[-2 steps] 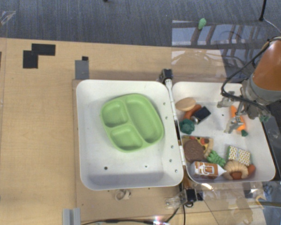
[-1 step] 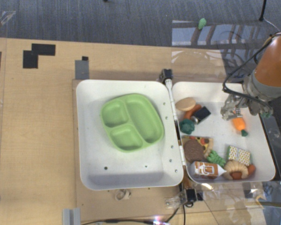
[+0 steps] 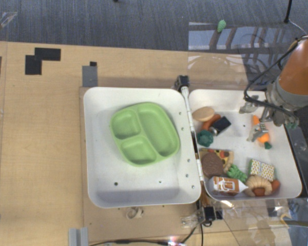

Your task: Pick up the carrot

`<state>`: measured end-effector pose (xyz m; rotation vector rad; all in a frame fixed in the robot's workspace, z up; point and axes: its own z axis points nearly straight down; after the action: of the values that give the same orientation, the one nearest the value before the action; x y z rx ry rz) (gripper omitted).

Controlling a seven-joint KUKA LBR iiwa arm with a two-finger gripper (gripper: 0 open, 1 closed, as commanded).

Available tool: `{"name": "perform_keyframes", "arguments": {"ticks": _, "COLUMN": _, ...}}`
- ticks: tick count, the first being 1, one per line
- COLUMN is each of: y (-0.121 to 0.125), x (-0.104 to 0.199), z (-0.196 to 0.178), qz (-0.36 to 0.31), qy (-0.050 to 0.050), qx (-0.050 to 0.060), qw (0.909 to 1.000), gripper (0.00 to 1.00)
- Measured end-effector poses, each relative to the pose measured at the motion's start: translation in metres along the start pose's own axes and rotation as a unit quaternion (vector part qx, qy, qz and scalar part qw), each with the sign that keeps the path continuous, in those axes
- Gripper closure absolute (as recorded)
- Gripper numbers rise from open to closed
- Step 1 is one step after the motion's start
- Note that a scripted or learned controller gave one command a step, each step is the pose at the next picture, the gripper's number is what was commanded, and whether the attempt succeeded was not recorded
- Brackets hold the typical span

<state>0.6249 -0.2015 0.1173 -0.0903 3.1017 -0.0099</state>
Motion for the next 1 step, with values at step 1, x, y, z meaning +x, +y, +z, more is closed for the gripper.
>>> {"name": "perform_keyframes", "arguments": {"ticks": 1, "y": -0.0029, "x": 0.0019, "z": 0.0285, "qz": -0.016, "qy": 0.012, "qx": -0.002, "qw": 0.9998, "gripper": 0.00}}
